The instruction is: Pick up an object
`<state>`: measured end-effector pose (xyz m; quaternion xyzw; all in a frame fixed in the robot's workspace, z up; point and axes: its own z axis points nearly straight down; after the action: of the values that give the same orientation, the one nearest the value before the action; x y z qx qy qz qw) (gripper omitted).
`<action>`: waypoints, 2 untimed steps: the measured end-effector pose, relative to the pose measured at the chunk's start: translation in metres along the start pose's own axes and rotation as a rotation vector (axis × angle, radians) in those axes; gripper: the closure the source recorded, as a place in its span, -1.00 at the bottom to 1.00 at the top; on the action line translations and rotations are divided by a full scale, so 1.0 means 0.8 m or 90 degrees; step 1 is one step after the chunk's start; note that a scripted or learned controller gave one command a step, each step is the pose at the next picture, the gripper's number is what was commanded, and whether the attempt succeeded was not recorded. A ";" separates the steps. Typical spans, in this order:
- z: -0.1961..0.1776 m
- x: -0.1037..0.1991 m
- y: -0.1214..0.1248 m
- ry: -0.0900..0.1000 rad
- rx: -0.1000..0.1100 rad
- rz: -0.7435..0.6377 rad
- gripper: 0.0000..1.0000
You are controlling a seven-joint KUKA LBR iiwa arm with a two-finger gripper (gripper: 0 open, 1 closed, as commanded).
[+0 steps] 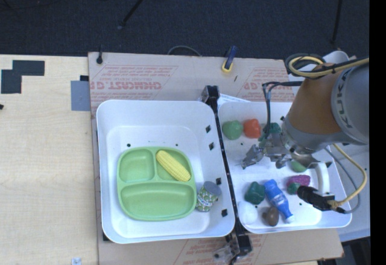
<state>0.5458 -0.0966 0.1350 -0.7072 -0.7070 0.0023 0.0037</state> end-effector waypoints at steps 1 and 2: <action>0.063 0.002 -0.001 0.000 -0.001 0.001 -1.00; 0.047 0.000 -0.001 0.000 -0.001 0.005 1.00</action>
<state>0.5449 -0.0968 0.0971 -0.7100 -0.7042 0.0017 0.0028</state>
